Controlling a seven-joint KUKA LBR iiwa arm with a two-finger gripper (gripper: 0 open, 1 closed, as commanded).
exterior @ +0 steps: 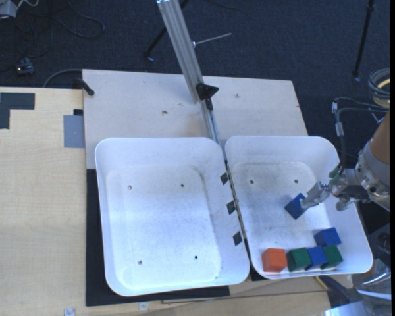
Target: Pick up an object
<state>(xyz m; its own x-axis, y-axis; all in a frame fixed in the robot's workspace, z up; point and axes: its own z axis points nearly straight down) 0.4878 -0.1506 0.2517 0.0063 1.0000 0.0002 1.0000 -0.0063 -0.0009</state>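
Reaching from the right bin's (276, 147) right edge, my gripper (314, 197) touches a blue block (294, 207) lying just left; jaws' state I cannot tell.

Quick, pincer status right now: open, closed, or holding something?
Pincer: closed on the blue block, gripping its upper right end above the right bin.

Dark carpet floor (263, 18) up top, black cables (72, 8) trailing across it. Light wood tabletop (33, 229) on the left, pale board (151, 104) in the middle. Slanted aluminium rail (184, 51) rises from the board. Even, bright lighting.
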